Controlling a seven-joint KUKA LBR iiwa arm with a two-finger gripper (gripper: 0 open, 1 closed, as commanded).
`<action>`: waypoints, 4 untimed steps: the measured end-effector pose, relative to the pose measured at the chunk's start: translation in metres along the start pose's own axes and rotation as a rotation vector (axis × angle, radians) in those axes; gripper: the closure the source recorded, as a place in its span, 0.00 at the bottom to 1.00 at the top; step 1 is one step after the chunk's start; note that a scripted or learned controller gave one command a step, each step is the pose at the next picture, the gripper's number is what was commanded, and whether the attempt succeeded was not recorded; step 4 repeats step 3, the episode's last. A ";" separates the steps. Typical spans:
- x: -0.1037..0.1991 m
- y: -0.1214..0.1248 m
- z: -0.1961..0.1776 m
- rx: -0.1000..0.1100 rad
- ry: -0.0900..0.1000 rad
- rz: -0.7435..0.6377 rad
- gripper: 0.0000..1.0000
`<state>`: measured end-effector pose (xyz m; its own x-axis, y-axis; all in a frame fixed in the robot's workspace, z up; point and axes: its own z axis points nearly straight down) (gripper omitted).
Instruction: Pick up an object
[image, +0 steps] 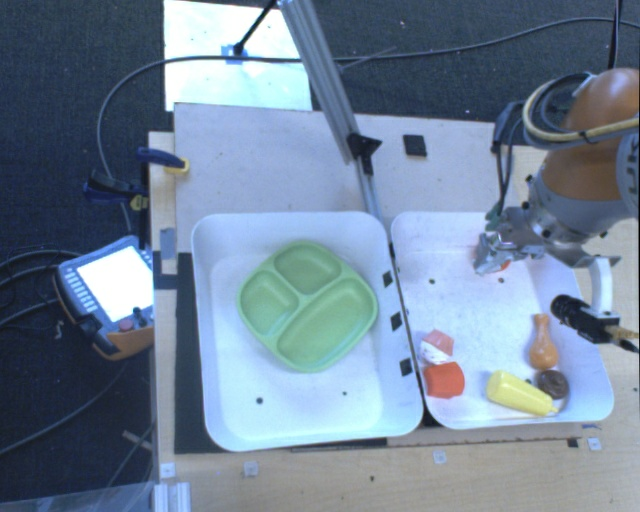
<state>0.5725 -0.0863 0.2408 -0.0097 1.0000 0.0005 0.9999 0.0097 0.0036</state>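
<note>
Camera view is looking down on the pale tabletop (260, 160), which is carrying two shallow white plastic bins. Left white bin (215, 400) is holding a light green three-compartment plastic plate (308, 305), lying flat near its middle. Right white bin (470, 330) is holding the graspable things along its near side: a yellow rounded block (520, 393), an orange-red plastic cup-like piece (445, 380), an orange pear-shaped toy (543, 345), a small red-and-white piece (436, 346) and a small dark brown round object (552, 383). Grey metal gripper (492, 255) is hanging over the far part of that bin, well apart from them; whether it is spread or closed I cannot tell. These toys are probably light, stiff and somewhat slick. I judge the yellow block easiest, pinched across its short width.
</note>
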 end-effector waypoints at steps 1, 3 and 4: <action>0.057 0.005 0.001 0.001 0.001 -0.001 1.00; 0.156 0.040 0.025 0.001 0.001 0.000 1.00; 0.156 0.040 0.025 0.001 0.001 0.000 1.00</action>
